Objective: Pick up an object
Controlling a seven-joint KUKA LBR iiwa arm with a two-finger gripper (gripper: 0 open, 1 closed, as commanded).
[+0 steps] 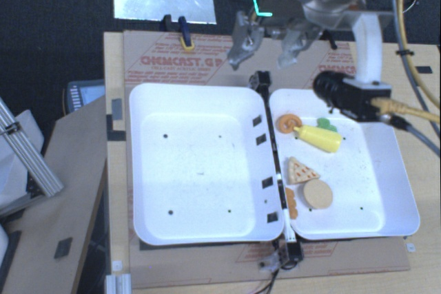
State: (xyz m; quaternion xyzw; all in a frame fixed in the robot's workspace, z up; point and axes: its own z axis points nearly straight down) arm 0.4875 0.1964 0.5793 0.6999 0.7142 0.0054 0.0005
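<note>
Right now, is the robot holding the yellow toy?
No, the yellow toy lies in the right bin, while the gripper hangs open above the bins' far edge with nothing between its fingers.

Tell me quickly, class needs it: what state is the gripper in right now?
Gripper: jaws open, nothing between them, raised above the far edge of the bins.

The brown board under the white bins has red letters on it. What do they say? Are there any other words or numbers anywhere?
"CHEMCAST" in red on the brown board, behind the left bin; a few more letters follow it, but they are too blurred to read.
More red print on the board near the right bin: too blurred and partly hidden to read.
No other words or numbers can be read.
</note>
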